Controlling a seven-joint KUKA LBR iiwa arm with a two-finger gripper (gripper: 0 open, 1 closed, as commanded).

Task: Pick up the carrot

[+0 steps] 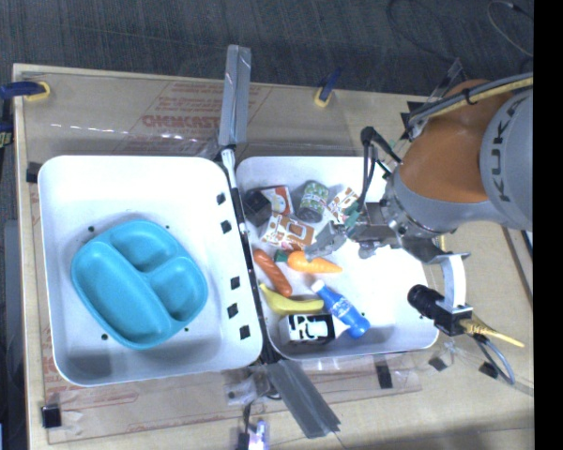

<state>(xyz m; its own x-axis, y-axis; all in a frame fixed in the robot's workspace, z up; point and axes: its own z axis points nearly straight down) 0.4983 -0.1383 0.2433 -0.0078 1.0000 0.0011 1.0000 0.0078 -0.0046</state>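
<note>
The carrot (313,263) is orange with a small green top. It lies flat in the middle of the right bin (394,289), pointing right. My gripper (332,239) hangs just above and slightly behind the carrot, at the end of the grey arm with its orange band (446,162), which comes in from the right. The gripper's dark tip is close to the carrot's upper edge. Nothing shows the carrot lifted; it rests on the bin floor.
Crowded around the carrot are a red sausage-like piece (272,272), a banana (291,300), a blue bottle (343,311), a black-and-white box (308,326), a can (311,198) and small cartons (280,223). The left bin (66,195) holds a blue divided plate (139,279).
</note>
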